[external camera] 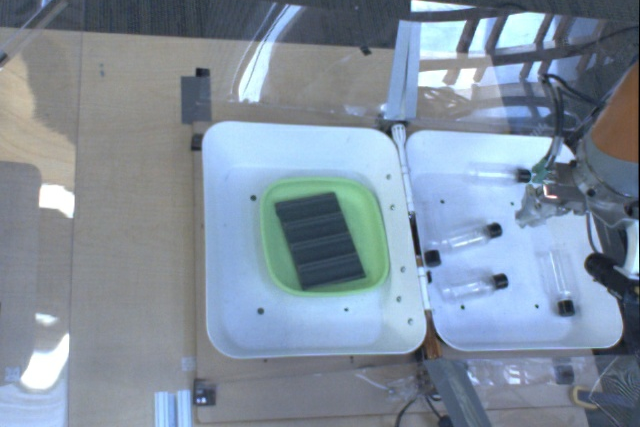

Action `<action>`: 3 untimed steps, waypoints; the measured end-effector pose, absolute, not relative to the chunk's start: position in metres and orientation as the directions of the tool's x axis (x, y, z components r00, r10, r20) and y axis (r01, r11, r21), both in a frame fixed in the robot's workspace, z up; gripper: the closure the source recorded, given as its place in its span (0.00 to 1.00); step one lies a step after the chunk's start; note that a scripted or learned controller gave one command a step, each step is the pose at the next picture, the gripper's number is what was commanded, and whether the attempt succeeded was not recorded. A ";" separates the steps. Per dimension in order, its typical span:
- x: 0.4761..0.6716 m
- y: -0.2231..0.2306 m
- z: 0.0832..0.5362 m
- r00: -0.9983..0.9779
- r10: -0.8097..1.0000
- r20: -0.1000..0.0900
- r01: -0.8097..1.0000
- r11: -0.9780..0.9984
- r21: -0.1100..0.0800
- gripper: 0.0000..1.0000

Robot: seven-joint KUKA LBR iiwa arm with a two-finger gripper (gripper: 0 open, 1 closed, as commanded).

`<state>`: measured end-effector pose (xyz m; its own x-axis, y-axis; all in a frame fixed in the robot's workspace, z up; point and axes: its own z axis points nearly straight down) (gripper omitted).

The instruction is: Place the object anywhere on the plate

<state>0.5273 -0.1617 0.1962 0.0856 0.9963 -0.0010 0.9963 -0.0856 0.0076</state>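
A green square plate [372,233] lies in the left white bin [230,315]. On the plate rests a dark grey ribbed block [319,241], lying flat and slightly turned, within the plate's rim. My gripper [532,203] hangs over the right bin [600,335], near its far right side, well apart from the plate and the block. Nothing is visibly held in it. The arm's grey wrist with the orange band [615,130] enters from the right.
Several clear vials with black caps lie in the right bin: one [470,237] near its middle, one [476,287] toward the front, one [558,281] at the right, one [495,174] at the back. A metal divider post [402,75] stands behind the bins.
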 end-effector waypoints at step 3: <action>0.515 0.035 0.185 -0.299 0.954 -0.001 0.954 0.299 0.007 1.00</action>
